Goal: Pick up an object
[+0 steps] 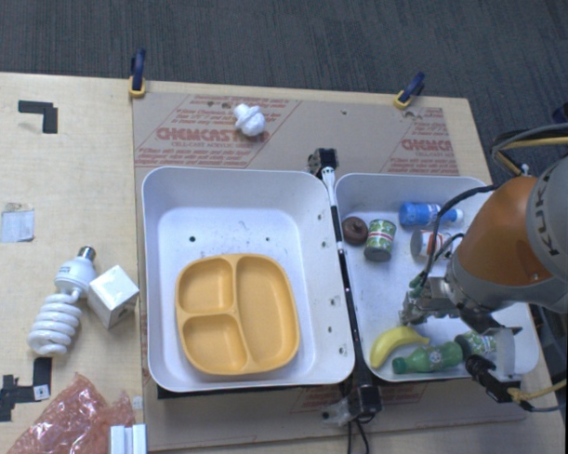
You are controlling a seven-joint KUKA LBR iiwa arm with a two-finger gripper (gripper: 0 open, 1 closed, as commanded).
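Near edge, lower left of frame: red mesh bag and white spiral bulb are seen on the desk, w/ a small white cube just beside the bulb. In the left bin a yellow divided tray is laid flat. In the right bin, lower part, a banana and a green bottle are lying close together. The arm's jaws are positioned just above the banana; whether open or closed can't be told, and nothing is seen gripped. Farther up in that bin: green-label can, brown round item, blue bottle, and a red/white can partly hidden by the arm. Top of frame: white crumpled item on cardboard.
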